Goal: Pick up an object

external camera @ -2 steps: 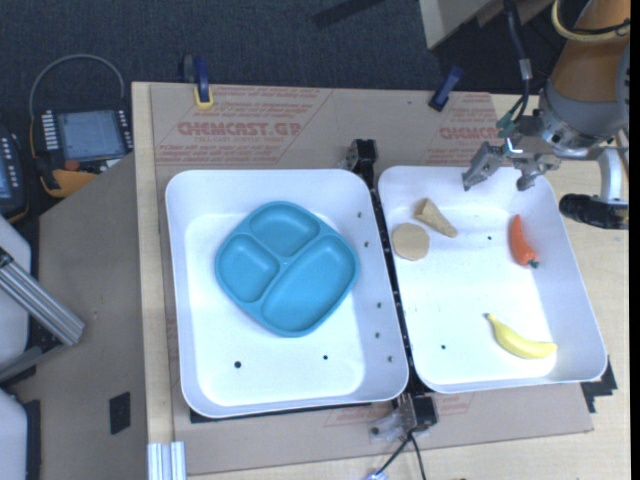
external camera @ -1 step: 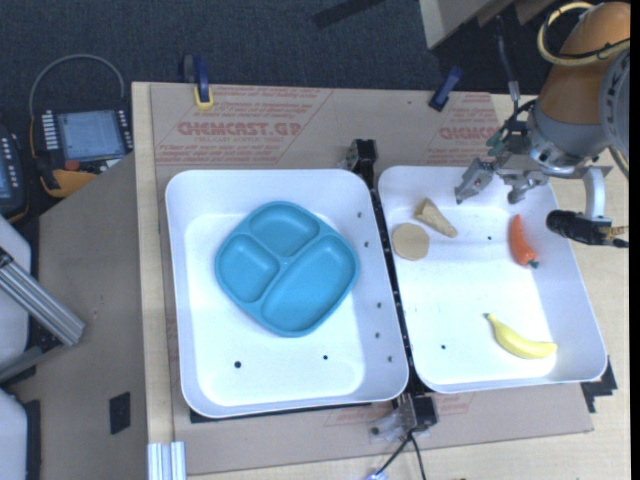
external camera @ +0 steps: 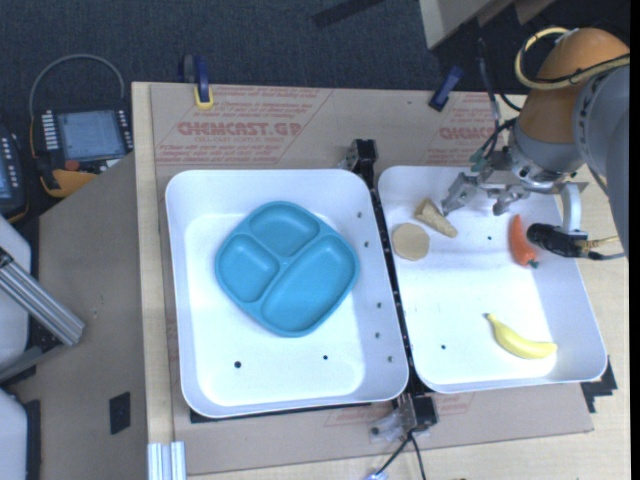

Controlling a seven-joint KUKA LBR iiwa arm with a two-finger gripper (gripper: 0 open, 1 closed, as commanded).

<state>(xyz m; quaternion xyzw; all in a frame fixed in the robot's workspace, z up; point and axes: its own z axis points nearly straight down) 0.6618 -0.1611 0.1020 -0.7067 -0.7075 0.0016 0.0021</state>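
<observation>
My gripper [external camera: 478,196] hovers over the far end of the right bin [external camera: 470,373], its two fingers spread open with nothing between them. A tan wedge [external camera: 436,218] lies just below and left of the left fingertip, apart from it. Beside the wedge, near the bin's left wall, rests a round tan disc [external camera: 409,241]. An orange-red carrot-like piece [external camera: 519,240] lies right of the gripper. A yellow banana [external camera: 521,340] sits near the bin's front right.
The left bin [external camera: 200,368] holds a blue divided plate [external camera: 287,266]. The grey arm with its orange band [external camera: 570,78] comes in from the upper right. A black cable fitting [external camera: 556,238] juts out beside the carrot piece.
</observation>
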